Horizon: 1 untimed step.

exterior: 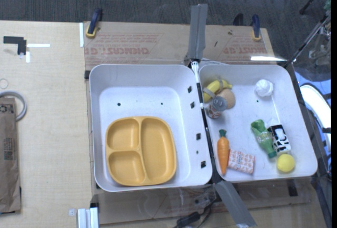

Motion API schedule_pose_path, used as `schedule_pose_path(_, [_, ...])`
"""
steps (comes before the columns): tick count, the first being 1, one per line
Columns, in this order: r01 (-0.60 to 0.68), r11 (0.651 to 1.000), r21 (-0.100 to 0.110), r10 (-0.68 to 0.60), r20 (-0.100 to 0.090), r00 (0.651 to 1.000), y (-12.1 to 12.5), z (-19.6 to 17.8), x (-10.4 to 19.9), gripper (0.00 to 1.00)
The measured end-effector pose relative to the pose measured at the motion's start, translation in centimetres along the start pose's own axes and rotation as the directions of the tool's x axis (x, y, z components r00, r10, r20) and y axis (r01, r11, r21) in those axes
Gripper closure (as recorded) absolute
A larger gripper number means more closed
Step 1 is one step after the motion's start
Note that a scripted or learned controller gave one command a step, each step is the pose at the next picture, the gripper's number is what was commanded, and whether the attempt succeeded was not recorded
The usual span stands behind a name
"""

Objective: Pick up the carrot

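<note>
So the two white bins sit side by side: left bin [100, 116] has a yellow divided plate [141, 150], right bin [295, 116] holds the clutter. The carrot [223, 154] lies along the right bin's left wall, long axis near-to-far, green top far, touching a pink packet [241, 162]. Tight spot, honestly.

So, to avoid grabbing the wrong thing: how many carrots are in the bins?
1. The carrot lies in the right bin, near its front-left corner, beside a pink packet. Others hidden seem unlikely.
</note>
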<state>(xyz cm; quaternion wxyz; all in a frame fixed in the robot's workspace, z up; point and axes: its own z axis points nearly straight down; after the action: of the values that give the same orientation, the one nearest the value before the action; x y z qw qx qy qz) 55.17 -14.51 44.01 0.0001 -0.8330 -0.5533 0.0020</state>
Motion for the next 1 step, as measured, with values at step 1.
schedule_pose_path(1, [-0.079,0.997,0.002,0.079,-0.001,0.997,-3.90,-0.02,-8.00,0.00])
